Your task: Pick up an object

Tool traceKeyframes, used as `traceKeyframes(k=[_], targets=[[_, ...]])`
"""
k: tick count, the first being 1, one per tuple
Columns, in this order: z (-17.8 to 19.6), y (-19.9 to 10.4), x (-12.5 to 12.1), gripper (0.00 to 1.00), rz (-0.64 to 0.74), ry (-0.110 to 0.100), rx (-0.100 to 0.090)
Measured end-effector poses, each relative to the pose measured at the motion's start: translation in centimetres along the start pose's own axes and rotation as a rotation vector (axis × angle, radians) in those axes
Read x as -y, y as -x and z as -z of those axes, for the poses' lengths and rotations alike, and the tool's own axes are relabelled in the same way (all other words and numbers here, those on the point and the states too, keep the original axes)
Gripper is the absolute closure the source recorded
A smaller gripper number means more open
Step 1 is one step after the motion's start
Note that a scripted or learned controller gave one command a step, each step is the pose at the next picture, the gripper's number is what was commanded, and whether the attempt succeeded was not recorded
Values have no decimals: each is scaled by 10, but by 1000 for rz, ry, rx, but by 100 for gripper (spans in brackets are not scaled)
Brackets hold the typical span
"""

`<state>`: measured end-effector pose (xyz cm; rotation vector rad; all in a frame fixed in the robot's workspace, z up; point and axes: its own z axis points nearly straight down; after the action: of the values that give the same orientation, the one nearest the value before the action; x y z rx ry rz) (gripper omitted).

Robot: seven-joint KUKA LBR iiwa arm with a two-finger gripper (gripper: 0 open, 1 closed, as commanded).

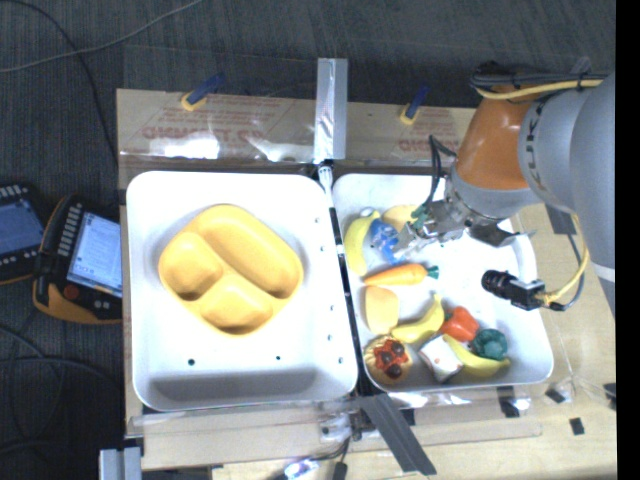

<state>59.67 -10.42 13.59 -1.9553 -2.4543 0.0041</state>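
Orange plastic carrot (398, 275) lies in my right white bin (535, 298), among other toy food.
My gripper (432, 222) hovers just above it near a yellow banana (354, 245); finger state I cannot tell.

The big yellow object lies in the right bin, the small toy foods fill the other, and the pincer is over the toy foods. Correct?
Not quite. The camera view shows the big yellow object in the left bin. The small toy foods fill the right bin, with the pincer over them.
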Motion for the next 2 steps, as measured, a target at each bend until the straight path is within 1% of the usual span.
traceKeyframes(k=[1,2], targets=[[0,0,0,0,0,0,0],[-45,-10,36,0,72,18,7]])
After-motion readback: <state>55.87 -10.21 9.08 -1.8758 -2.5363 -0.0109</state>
